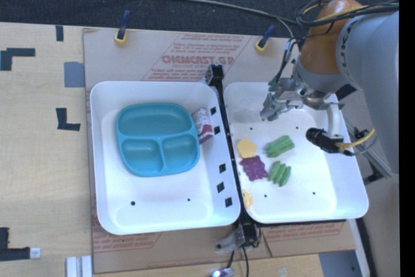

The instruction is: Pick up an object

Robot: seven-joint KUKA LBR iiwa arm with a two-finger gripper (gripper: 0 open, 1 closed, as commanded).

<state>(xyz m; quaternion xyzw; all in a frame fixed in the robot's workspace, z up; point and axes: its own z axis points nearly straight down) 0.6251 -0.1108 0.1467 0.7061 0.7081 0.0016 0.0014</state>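
The arm [350,55] leans in from the right, and its gripper [271,110] hangs low over the far end of the right bin [337,204], above bare white floor. Nothing sits between the fingers; whether they're spread or closed I cannot tell from this angle, they blur together into one grey tip.

So this looks like the approach, before any grab. The pickings lie just nearer than the tip, in the middle of that bin: one yellow piece [247,148], one purple piece [254,168] touching just below it, and two green pieces, one [279,145] beside the yellow, the other [280,173] beside the purple. A fifth scrap, a yellowish thing [247,199], sits against the near-left wall.

Next move, I'd say: slide toward the cluster, settle over a single piece and drop straight down. The upper green one stands a bit apart and looks the cleanest target; yellow and purple crowd each other.

Over in the left bin [104,204]: one blue divided plate [157,138], and one small can [204,124] lying at its right edge. Two bins on the bench [39,159], seven loose things in all.
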